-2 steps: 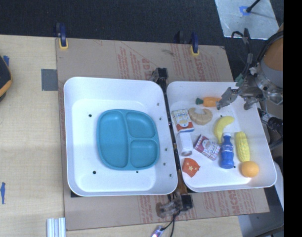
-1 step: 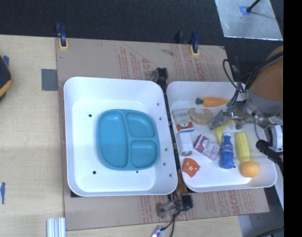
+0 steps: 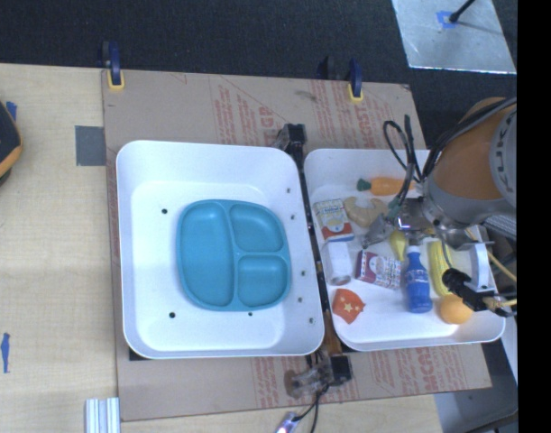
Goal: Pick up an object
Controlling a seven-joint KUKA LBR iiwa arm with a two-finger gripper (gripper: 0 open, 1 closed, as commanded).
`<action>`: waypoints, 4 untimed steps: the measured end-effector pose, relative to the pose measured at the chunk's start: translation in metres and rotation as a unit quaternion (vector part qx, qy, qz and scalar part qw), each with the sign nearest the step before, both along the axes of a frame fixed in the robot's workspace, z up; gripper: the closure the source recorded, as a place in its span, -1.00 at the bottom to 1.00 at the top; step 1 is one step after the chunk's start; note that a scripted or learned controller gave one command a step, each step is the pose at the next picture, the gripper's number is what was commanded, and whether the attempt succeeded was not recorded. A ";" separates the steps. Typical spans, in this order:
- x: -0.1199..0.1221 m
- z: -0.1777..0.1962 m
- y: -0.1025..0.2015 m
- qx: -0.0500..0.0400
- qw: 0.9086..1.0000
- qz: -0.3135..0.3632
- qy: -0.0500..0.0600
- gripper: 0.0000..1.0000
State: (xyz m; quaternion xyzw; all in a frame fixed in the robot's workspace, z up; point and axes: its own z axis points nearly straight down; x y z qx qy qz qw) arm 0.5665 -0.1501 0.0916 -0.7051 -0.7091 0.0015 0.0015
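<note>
In the camera view, two white bins sit side by side on a brown board. The left bin (image 3: 140, 242) carries a blue divided plate (image 3: 232, 253) at its middle, three compartments showing. The right bin (image 3: 383, 334) is crowded: a blue bottle (image 3: 417, 282) stands toward 4 o'clock of the bin's middle, an orange ball (image 3: 454, 309) just beside it at 4 o'clock, a red tile with a star (image 3: 348, 305) at 7 o'clock, a red-and-white carton (image 3: 380, 269) near centre, and a small orange carrot-like piece (image 3: 384, 186) at 12 o'clock. The arm comes in from 3 o'clock, its gripper (image 3: 397, 226) low over the clutter near the bin's middle; whether it is gripping anything I cannot tell.
</note>
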 end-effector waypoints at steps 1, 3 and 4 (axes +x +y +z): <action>0.000 0.010 -0.001 -0.001 1.000 0.001 0.001 1.00; 0.000 0.021 -0.002 -0.001 1.000 0.003 0.001 1.00; 0.000 0.020 -0.002 -0.002 1.000 0.004 0.001 -1.00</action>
